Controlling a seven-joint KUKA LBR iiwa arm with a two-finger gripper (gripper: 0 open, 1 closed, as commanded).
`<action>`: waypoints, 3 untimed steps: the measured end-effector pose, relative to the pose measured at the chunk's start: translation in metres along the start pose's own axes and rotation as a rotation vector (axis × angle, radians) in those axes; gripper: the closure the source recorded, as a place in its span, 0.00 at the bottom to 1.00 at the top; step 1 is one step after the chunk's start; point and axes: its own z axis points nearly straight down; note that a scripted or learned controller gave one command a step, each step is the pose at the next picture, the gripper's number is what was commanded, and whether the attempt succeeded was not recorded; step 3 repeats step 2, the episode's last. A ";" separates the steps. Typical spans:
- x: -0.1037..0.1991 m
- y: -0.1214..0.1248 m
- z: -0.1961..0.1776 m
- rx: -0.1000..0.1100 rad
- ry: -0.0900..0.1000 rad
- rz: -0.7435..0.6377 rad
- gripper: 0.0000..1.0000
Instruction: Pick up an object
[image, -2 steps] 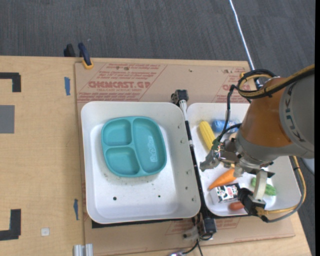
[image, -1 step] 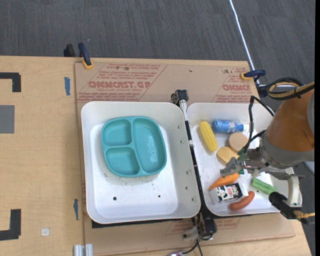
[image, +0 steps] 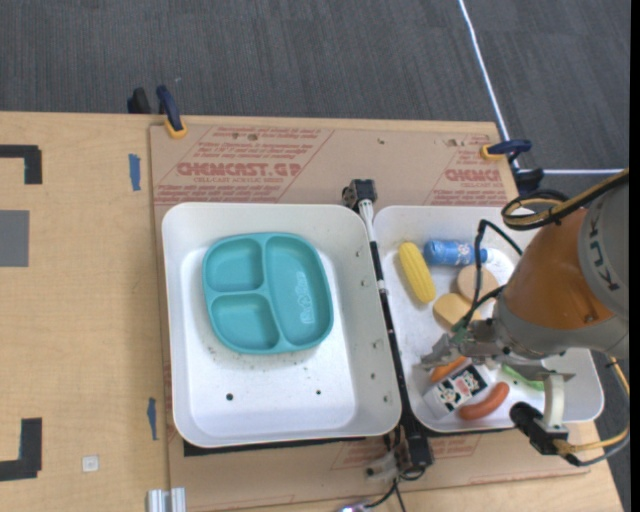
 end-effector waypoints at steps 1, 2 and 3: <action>0.000 0.001 -0.010 -0.004 -0.001 0.001 1.00; 0.060 -0.005 -0.099 0.003 0.000 0.101 1.00; 0.060 -0.005 -0.099 0.003 0.000 0.101 1.00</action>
